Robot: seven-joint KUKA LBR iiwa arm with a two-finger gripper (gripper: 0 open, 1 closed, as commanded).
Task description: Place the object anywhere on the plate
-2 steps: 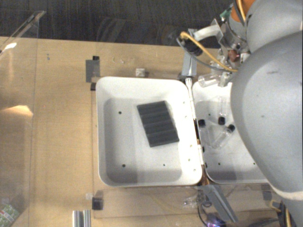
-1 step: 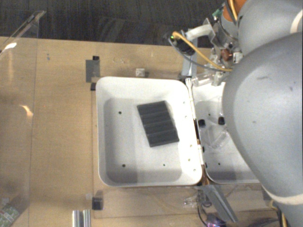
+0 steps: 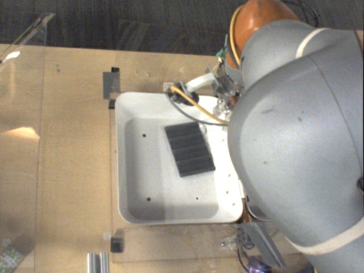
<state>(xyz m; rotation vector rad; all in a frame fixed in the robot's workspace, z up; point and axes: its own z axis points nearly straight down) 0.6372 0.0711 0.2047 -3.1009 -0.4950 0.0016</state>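
The arm fills the right side of the camera view, its broad grey body leaning in over the right edge of the white bin and hiding that side of it. The orange band sits at the top, toward the far edge of the counter, and below it the wrist fittings with a yellow cable loop out over the bin's far right corner. The hand itself is buried behind the grey body, so whether it is open, closed or gripping anything cannot be told.

The dark ribbed rectangular object lies flat on the floor of the bin, in its right half and nearer the far wall than the near one. Its long axis runs on a slant, from the far left toward the near right, and its ridges cross it the short way. It lies apart from the bin's walls, with the arm's bulk just beside it to the right.

The counter is pale wood. A small dark bracket stands just beyond the bin's far left corner and another just past its near left corner. A clear sheet with glare covers the counter's left part. Beyond the counter's far edge is dark carpet.
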